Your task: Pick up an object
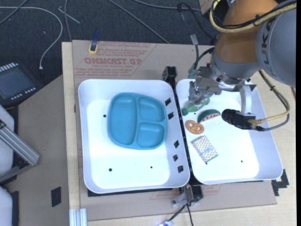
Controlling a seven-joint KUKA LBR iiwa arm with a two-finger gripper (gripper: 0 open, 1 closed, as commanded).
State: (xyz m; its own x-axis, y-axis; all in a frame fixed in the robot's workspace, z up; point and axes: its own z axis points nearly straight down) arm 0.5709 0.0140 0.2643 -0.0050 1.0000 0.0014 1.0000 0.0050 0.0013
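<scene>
My gripper [200, 98] reaches down into the right bin [254, 159] near its upper left corner. Just below it lie a green item [189, 109] and a watermelon-slice toy [208, 115]. A brown pretzel [194, 126] lies a little lower, and a small patterned packet [205, 148] sits nearer the bin's middle. The fingertips are close above the green item, but whether they touch it is unclear.
A blue divided plate [137, 120] lies in the left bin [94, 140]. A black cylinder with a yellow cable [237, 118] hangs over the right bin beside the toys. The arm's orange wrist band [240, 29] looms over the bin's far side.
</scene>
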